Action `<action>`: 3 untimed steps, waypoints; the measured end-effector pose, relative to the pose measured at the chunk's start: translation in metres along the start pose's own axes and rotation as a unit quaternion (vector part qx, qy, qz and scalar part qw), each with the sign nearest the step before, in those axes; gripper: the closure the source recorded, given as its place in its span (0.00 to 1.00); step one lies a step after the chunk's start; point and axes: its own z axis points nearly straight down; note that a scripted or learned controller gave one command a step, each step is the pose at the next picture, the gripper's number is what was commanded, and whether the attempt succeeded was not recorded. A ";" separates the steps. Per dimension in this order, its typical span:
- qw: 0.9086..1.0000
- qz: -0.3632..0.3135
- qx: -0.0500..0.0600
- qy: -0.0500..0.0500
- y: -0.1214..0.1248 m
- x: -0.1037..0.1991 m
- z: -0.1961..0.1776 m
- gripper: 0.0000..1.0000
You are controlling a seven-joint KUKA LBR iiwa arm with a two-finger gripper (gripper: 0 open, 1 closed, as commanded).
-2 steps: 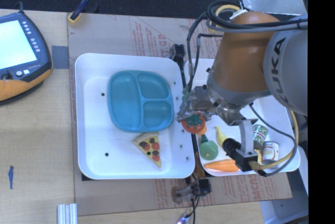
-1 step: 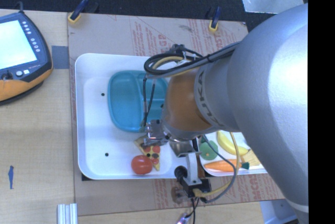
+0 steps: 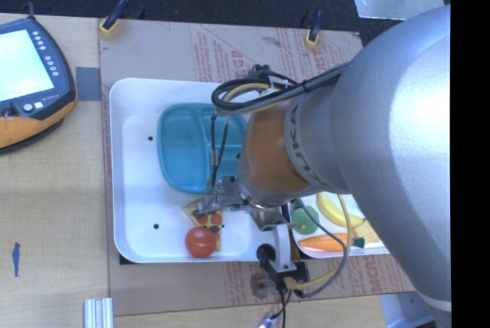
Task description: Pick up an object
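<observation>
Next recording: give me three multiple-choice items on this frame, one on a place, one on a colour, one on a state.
1. The blue dish lies in:
A. the left bin
B. the right bin
C. the bare bench

2. The round fruit near the left bin's front wall is:
A. green
B. red
C. purple

3. The blue dish is:
A. lifted above the bin
B. resting on the bin floor
C. stacked on the tablet

Key: 1 A, it sits inside the left bin's walls; 2 B, it looks tomato-red; 3 B, it lies flat on the floor.
</observation>
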 end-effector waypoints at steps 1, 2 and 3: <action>1.000 0.000 0.000 0.002 0.090 0.054 0.004 0.00; 1.000 -0.001 0.002 0.000 0.114 0.089 -0.096 0.00; 1.000 -0.005 0.005 0.000 0.113 0.089 -0.106 1.00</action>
